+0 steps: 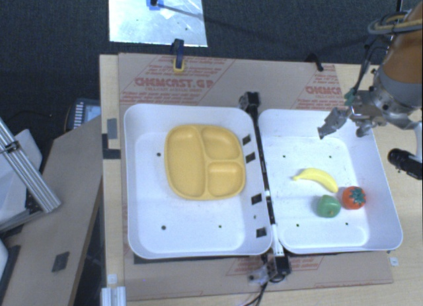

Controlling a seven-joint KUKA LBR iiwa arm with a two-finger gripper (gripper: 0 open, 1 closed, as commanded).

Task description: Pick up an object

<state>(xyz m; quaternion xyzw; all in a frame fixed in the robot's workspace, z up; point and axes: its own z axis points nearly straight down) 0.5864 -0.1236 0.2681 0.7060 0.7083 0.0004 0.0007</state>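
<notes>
Gripper (345, 121), spread wide and grasping nothing, hovers at the right bin's (377, 238) far edge; banana (316, 178) lies nearer, long axis left-right.

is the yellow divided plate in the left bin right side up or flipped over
Right side up. The yellow plate lies flat in the left bin, with its three hollow compartments and raised dividing ridges facing the camera.

Banana (316, 178) behind apple (326, 206), tomato (353, 197)
</notes>
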